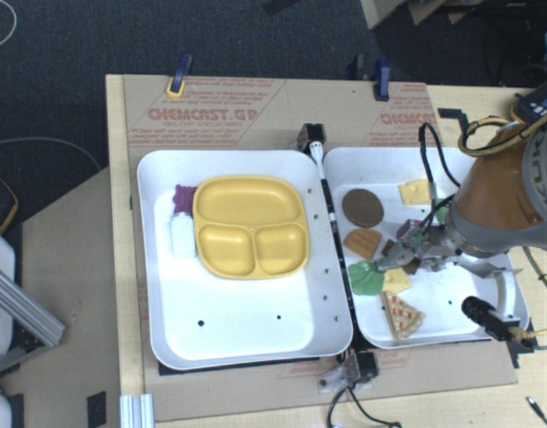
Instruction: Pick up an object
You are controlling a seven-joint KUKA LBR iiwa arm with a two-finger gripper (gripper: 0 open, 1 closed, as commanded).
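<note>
Two white bins sit side by side on my bench, and I read the left bin as the drop side, since it carries a yellow divided tray with a purple-and-white piece tucked against the tray's left edge. My right bin holds the loose toy food I can choose from, so I take that as the picking side. From the right my arm reaches in over that bin, orange band showing, with the gripper low among the pieces near the bin's middle. Cables and the wrist crowd it, and I cannot tell how wide it stands or whether it has anything.

Around it lie a brown round disc, an orange cookie-like piece, a green leaf shape, a pizza slice, and yellow cheese squares.

On the brown board behind the bins I read "CHEMCAST GP" in red, repeated.
</note>
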